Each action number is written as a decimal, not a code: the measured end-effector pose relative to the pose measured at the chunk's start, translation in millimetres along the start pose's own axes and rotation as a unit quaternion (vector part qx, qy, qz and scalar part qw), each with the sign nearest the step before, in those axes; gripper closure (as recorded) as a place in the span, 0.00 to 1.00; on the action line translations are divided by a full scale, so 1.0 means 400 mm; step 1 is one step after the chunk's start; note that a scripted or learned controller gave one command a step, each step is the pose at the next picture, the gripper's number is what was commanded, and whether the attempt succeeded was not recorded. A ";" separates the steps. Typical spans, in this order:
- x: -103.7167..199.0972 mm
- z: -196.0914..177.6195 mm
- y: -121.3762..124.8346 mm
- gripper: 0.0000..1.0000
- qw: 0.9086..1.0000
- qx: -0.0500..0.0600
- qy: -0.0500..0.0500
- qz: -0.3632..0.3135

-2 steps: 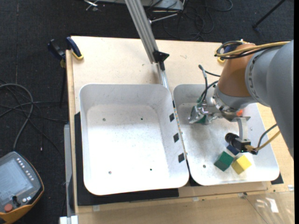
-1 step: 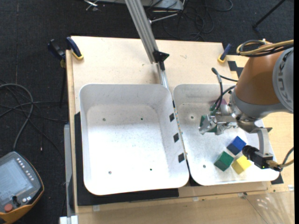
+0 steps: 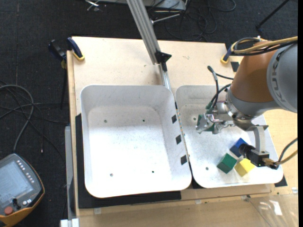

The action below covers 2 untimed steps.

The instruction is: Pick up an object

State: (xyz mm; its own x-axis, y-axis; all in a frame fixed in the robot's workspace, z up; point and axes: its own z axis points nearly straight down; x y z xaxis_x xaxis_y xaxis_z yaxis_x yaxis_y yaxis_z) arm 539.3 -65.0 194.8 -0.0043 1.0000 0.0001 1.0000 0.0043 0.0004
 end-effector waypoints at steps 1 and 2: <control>0.199 -0.005 -0.058 1.00 1.000 0.002 0.002 -0.003; 0.363 -0.083 -0.040 1.00 1.000 -0.001 0.001 -0.003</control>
